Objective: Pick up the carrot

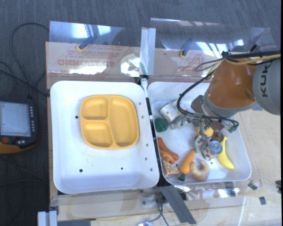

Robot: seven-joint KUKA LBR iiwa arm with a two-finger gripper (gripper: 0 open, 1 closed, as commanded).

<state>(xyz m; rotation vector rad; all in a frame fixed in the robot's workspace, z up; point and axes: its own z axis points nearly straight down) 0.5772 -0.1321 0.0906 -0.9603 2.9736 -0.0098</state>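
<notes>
Left bin (66, 173) is smooth white plastic w/ a glossy yellow divided plate (109, 121) in the middle, three rounded compartments, nothing on it. Right bin (240, 171) is where the clutter is. Along its left wall sits a dark green lump (160, 125), then nearer me an orange-red sausage-looking piece (166, 149) on a tan cracker-ish square (169, 167). The carrot (187, 162) lies just right of those, near the near edge: short tapered orange cone, matte, dark green tip pointing toward me, tilted diagonal, touching a pale ring-shaped doughnut (200, 170). Further right a curved yellow banana (226, 155). Gripper (206, 138) hangs over the bin middle, a bit far and right of the carrot, amid small bits; can't tell if it's apart or together, too much wiring and clutter. So, as I judge it: carrot not picked yet, lying loose. Left to do: line up, come down, grab, lift.
</notes>
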